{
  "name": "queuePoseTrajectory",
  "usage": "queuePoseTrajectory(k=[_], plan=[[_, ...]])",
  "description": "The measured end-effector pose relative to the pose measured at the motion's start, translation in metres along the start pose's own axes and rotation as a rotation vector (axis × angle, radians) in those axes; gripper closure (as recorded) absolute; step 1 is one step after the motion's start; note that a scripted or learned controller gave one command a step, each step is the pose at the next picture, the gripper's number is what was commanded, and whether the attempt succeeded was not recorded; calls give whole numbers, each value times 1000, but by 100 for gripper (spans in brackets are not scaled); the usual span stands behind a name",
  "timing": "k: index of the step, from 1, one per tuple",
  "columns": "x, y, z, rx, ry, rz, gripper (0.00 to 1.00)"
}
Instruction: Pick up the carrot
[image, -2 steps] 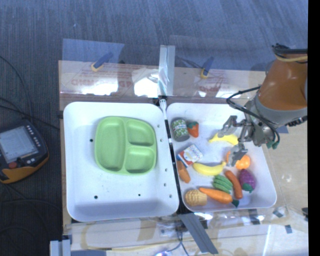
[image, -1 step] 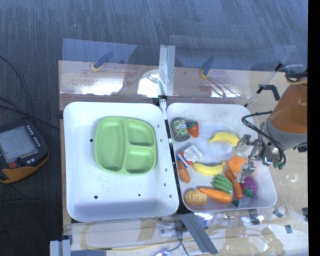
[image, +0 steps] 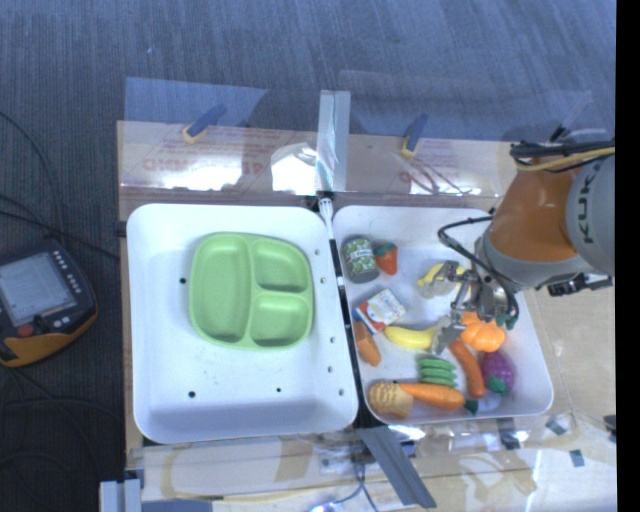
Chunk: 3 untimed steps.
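A grey robot arm (image: 560, 225) with an orange band reaches into the right-hand white bin (image: 520, 405), its gripper (image: 472, 312) lowered among a crowded pile of toy food, probably because the carrots lie low in that clutter. One carrot (image: 468, 367) lies just below the gripper, slanting away from it beside a purple piece (image: 499, 371), and a longer carrot (image: 432, 394) rests farther below along the bin's near wall, next to a green pea pod (image: 436, 371). Whether the gripper is open or closed cannot be told from this angle, and no carrot is visibly between its tips; a green divided plate (image: 252, 290) sits well to the gripper's left in the other bin (image: 160, 400).
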<state>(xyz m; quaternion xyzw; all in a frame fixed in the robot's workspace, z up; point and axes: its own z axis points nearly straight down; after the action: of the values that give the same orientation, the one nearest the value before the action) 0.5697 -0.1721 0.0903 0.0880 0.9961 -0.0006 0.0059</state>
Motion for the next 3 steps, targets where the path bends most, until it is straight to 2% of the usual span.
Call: queuePoseTrajectory(k=[1, 2, 3], plan=[[-3, 1, -12, 3, -8, -1, 100], [56, -60, -3, -1, -8, 140, 100], [-10, 1, -2, 0, -6, 408, 100]])
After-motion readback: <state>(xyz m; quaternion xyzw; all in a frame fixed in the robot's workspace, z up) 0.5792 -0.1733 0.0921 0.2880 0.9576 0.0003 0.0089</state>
